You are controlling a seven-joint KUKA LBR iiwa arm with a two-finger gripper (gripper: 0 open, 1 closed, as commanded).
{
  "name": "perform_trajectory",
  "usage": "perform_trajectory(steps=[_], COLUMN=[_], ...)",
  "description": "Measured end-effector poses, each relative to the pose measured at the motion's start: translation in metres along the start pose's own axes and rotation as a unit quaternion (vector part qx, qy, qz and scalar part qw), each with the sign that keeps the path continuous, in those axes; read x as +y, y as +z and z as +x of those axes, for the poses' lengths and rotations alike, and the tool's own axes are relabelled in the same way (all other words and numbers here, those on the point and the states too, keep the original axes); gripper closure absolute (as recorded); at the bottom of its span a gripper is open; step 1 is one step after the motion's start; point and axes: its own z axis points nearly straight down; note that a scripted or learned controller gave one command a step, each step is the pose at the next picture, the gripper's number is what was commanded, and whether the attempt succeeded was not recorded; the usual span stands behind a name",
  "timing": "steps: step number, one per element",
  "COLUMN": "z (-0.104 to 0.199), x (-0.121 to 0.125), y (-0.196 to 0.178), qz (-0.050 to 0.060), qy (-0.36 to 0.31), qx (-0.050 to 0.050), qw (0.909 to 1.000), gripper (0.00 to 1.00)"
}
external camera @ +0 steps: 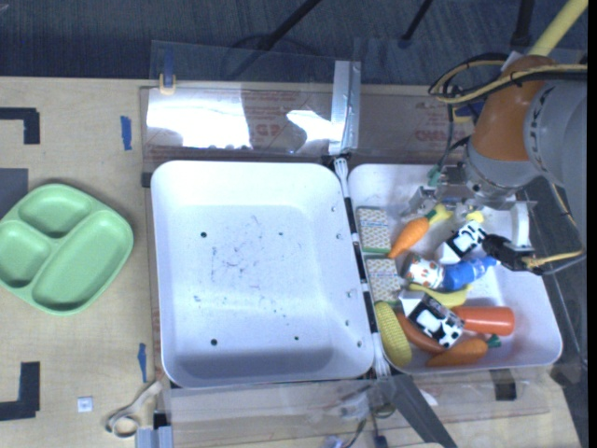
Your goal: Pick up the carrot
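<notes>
The carrot point(408, 236), short and orange with a bit of green at its upper end, lies tilted in the upper left part of the right bin point(546, 329). It rests against a pile of toy items. The grey arm with its orange band reaches in from the upper right. The gripper point(448, 203) hangs low over the bin, just up and to the right of the carrot's green end. The wrist hides how the gripper meets the pile.
Crowded around the carrot are a blue bottle point(469, 273), a red-orange sausage shape point(487, 320), a corn cob point(393, 333), a banana point(443, 298) and black-and-white toys point(435, 321). To the left stands the big left bin point(252, 269). A green divided plate point(61, 247) lies far left.
</notes>
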Motion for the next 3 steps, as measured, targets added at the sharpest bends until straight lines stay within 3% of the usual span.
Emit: perform_trajectory(steps=[1,2,3], z=[0.028,0.028,-0.013], x=[-0.024,-0.023,-0.046], y=[0.009,-0.002,-0.084], qz=[0.000,-0.003,0.000], qy=[-0.136,-0.135,-0.302], qx=[-0.001,-0.001,0.000], qw=[0.9907,0.9908,0.9534], gripper=[0.00,1.00,1.00])
